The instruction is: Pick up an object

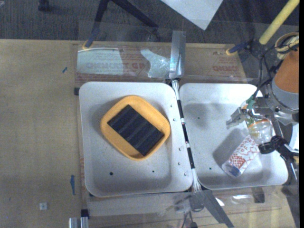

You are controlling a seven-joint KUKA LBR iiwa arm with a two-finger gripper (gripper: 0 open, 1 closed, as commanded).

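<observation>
An orange-yellow block with a black ribbed top [135,127] lies tilted in the middle of the left bin [95,175]. In the right bin [209,99], a white tube with a red pattern [242,156] rests at a slant near the front right. My gripper [251,133] hangs over the right bin's right side, just above the tube's upper end. Its fingers are spread apart, one grey fingertip [234,120] to the left and one dark fingertip [267,147] to the right. A small clear item with green and yellow marks [259,126] sits between them, and I see no grip on it.
A metal divider [183,127] runs between the two bins. Behind the bins lies a cardboard strip with clear tape [123,63]. Cables and a yellow rod [282,15] crowd the back right. A chair base [109,4] stands on the floor beyond the bench.
</observation>
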